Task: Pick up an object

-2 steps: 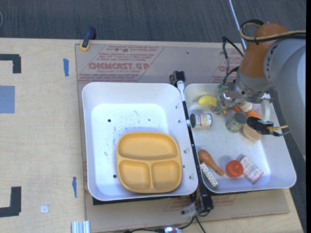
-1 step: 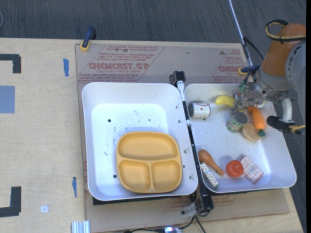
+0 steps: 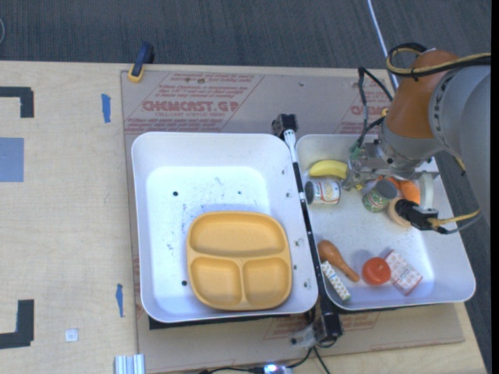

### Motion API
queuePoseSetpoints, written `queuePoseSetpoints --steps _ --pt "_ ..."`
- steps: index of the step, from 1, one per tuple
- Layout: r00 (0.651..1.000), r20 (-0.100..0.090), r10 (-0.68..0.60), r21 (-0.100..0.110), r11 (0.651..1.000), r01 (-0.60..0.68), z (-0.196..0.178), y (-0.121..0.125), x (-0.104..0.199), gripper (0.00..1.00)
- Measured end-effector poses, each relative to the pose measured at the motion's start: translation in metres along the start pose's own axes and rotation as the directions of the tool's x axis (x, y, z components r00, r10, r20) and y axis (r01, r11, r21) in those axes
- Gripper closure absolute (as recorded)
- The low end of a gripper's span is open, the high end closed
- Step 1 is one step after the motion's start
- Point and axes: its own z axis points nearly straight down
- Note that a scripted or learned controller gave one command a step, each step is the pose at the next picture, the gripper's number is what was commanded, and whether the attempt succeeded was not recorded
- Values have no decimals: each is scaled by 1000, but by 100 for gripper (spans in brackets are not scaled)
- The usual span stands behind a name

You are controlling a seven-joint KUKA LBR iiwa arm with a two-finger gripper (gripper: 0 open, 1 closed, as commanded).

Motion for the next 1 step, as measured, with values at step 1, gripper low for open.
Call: queuePoseSetpoints --steps 1 --pt "1000 2 -1 40 999 1 3 22 -1 100"
